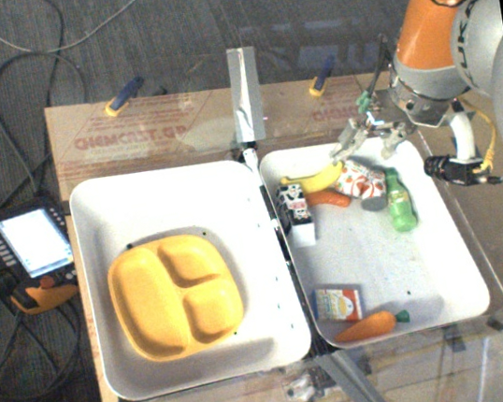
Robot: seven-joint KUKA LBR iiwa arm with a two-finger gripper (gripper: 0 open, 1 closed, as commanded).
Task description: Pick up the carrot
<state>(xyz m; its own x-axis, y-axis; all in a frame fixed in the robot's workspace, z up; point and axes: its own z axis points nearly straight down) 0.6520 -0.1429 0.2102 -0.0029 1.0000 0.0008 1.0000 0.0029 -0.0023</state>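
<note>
Pincer (372, 134), fingers spread and pinching nothing, hovers at the far edge of the right-hand white bin (463, 252), above a cluster of banana (316, 178), packets and green bottle (399, 202). Well away from it, against the bin's near wall, the carrot (370, 325) lies flat, apparently loose, long axis along that wall, green stem end pointing toward the arm's side.

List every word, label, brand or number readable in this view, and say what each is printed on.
"CHEMCUT" or similar: faint red lettering, seen upside down, on the cardboard sheet behind the bins; the exact wording is uncertain.
Small carton near the carrot: printed label, too small to read.
Black-and-white carton by the banana: print too blurred to read.
Handheld pendant screen at left: lit, nothing legible.
</note>
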